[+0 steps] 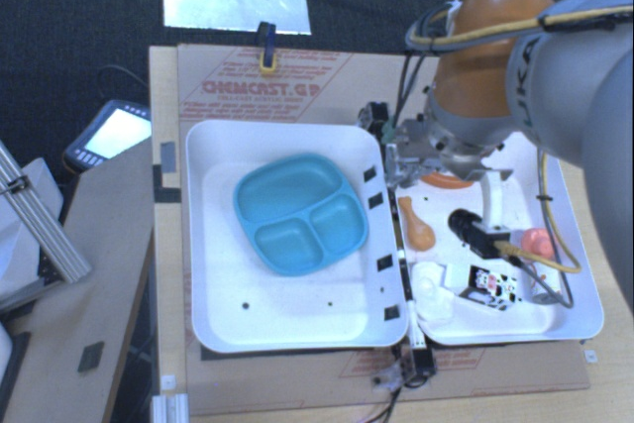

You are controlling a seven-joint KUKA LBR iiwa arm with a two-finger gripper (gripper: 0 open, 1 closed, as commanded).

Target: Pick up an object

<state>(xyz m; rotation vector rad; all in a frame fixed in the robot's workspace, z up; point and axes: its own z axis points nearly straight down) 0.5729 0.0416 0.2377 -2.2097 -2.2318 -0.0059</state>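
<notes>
Arm (560,74) low over far-left corner of right bin (586,310), pincer (409,163) state indiscernible.

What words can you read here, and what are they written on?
"CHEMCAST": red print on the cardboard sheet; the letters after it are blurred.
Dark letters on the grey arm: cut off, unreadable.
Print on the black-and-white card in the right bin: too small to read.

Far end of right bin (584,297) hidden under arm (570,84), orange thing (448,180) half covered, arm cropped at edge
</notes>
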